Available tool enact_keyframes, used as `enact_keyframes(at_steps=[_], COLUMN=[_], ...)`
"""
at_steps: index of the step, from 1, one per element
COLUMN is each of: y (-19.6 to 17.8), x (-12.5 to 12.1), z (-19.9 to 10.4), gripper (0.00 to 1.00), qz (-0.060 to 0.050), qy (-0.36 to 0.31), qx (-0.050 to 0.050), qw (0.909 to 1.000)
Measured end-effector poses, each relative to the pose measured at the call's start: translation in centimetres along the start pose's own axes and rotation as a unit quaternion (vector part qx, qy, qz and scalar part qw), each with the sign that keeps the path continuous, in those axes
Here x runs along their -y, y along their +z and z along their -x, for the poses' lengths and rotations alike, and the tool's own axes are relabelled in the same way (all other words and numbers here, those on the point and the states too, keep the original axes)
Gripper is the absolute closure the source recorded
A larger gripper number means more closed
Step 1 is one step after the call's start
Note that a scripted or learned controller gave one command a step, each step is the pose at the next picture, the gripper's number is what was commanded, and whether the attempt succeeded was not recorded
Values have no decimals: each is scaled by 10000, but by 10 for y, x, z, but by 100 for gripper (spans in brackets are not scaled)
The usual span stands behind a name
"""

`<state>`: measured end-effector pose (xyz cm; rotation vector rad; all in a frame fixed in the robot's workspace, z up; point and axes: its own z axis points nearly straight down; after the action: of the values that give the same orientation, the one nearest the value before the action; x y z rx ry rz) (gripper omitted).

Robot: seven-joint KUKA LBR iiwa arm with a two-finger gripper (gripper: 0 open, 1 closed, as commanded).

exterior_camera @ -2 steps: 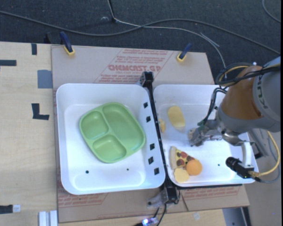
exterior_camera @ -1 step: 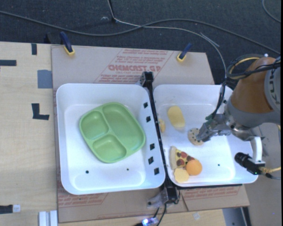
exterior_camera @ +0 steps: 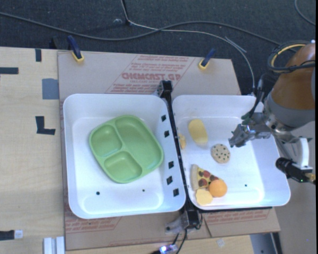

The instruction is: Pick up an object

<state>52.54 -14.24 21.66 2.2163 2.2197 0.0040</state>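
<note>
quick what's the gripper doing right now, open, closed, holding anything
Gripper: over the right bin, just right of the cookie, nothing seen between its fingers; open or shut cannot be told.

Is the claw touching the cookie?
Apart. The camera view shows white bin floor between the claw and the cookie, which lies below and left of it.
</note>
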Motion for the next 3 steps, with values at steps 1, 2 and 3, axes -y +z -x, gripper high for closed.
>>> enact_keyframes(at_steps=[1,2,3], y=[-38,-24,-25], x=[-1,-15,-32], z=[0,-52,-112], gripper=[100,100,100], qz=[-9,-37,-32], qy=[0,-20,-31], qx=[-1,-14,-18], qw=[10000,10000,10000])
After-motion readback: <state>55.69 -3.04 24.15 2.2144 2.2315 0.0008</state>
